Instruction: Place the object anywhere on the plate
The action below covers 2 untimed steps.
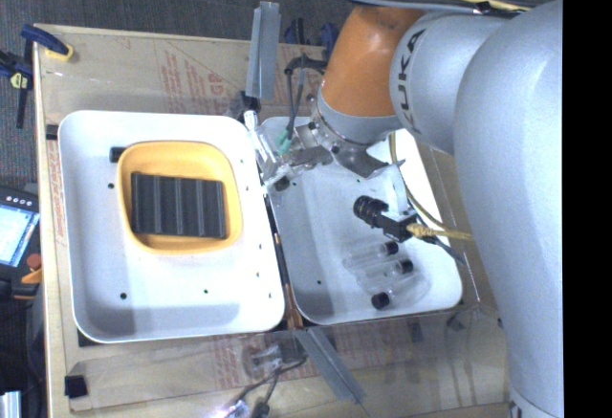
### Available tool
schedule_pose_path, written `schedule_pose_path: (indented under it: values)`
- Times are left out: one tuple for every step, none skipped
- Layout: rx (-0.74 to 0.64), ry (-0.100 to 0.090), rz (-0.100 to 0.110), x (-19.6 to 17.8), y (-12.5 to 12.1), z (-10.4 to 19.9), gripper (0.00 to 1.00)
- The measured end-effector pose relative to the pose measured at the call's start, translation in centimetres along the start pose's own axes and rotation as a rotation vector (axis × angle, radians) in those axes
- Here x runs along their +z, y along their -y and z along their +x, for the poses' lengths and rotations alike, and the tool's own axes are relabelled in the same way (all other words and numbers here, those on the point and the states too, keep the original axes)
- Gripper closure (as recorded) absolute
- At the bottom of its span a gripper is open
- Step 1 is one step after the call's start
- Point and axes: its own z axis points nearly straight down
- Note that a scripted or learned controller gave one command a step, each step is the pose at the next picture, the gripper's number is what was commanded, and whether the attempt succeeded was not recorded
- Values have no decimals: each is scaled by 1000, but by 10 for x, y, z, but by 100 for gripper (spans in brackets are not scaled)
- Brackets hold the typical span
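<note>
- The clear object (375,259), see-through with small black ends, lies flat on the floor of the right bin (320,297), in that bin's near half and well apart from the plate; its exact form is hard to make out against the white
- A second small black-ended piece (382,298) lies just below it, near the bin's front wall
- The plate (177,152) sits in the left bin (96,292); it has a yellow rim with rounded corners, and a dark ridged middle (180,206) with nothing lying on it
- The pincer (277,163) hangs at the far left corner of the right bin, close to the wall that the two bins share; nothing can be seen in its grip, and I cannot tell whether it is wide or narrow
- A black plug (371,209) with a yellow cable (440,232) hangs from the wrist, above the bin floor between the pincer and the clear object
- The arm (478,91), grey with its orange band (359,62), covers the right side of the right bin
- Both bins rest side by side on the brown tabletop (143,62)
- A blue clamp (48,40) grips the tabletop's far left corner, and a device with a lit screen (14,234) stands at the left edge
</note>
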Motion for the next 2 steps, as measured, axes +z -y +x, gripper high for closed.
schedule_pose_path:
  values:
    - [-159,-2,3,16,-15,15,100]
    - [-159,-2,3,16,-15,15,0]
